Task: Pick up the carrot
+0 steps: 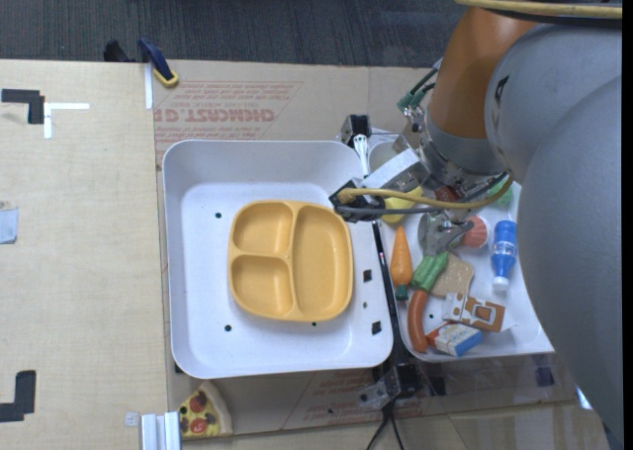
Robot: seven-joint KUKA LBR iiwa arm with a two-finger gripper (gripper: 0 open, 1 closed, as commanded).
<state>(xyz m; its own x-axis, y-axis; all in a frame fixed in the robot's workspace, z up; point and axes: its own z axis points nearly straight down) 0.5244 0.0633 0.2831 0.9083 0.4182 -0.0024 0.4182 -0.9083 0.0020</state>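
Carrot [400, 258]: orange, tapered, lying in the right bin [529, 324] close against its left wall, roughly upright in the frame, untouched by the gripper.

Green item [428, 271]: just right of the carrot, slanted; identity hard to make out.

Sausage [416, 320]: red-orange, curved, below the carrot along the same wall.

Toast slice [455, 280]: tan, right of the green item, partly overlapped by neighbours.

Carton [479, 315]: brown and white, below the toast. A smaller white-and-blue item [458, 340] lies at the bin's lower edge, touching the sausage end.

Bottle [504, 250]: blue and white, at the right side of the bin, its far side cut off by the arm.

Red round item [477, 231]: above the bottle, partly hidden by hardware.

Gripper [438, 234]: metal parts hang above the upper part of the right bin, over the toys; whether it is released or clenched cannot be told, and nothing is seen held in it. A yellow cable [415, 200] crosses in front of it.

Arm [534, 102]: grey with orange band, covering the bin's upper right and much of the frame's right side.

Left bin [188, 270]: holds a yellow three-compartment plate [292, 260].

Counter [74, 240]: pale wood. A pizza toy [201, 413] lies below the left bin, partly cut off.
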